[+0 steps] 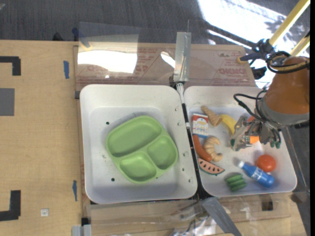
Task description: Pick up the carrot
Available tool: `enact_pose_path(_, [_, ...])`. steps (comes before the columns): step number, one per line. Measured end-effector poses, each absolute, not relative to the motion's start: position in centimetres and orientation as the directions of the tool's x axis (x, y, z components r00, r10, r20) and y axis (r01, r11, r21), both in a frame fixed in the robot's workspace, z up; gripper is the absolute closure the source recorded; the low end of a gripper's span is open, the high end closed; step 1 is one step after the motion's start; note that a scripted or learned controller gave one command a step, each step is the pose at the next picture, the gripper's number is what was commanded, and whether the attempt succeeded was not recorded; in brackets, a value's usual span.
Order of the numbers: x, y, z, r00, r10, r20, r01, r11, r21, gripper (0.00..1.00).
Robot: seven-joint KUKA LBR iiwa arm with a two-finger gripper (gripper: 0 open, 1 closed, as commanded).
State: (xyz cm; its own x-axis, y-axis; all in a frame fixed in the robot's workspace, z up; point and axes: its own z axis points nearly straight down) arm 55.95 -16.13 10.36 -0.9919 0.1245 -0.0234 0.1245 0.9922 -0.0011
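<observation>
A small orange carrot (pixel 253 139) lies in the right bin (pixel 285 183), near its middle right; just a short piece of it shows. My gripper (pixel 256 137) is down in that bin over the carrot, and it stands open, with one finger (pixel 240 134) on the carrot's left and the other on its right. The carrot rests between them on the bin floor. The arm's orange band (pixel 290 90) rises above the wrist at the right edge.
The right bin also holds a banana (pixel 228 123), a croissant (pixel 212 146), a cone (pixel 211 114), a white carton (pixel 199 124), a red sausage (pixel 198 146), a watermelon slice (pixel 210 168), a green piece (pixel 235 182), a blue bottle (pixel 257 174) and a tomato (pixel 266 162). A green divided plate (pixel 142 148) lies in the left bin (pixel 93 102).
</observation>
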Motion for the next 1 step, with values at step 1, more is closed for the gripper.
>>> enact_pose_path(1, [55.92,-16.09,10.28,-0.992,0.124,-0.022,0.124,0.992,-0.001,0.0])
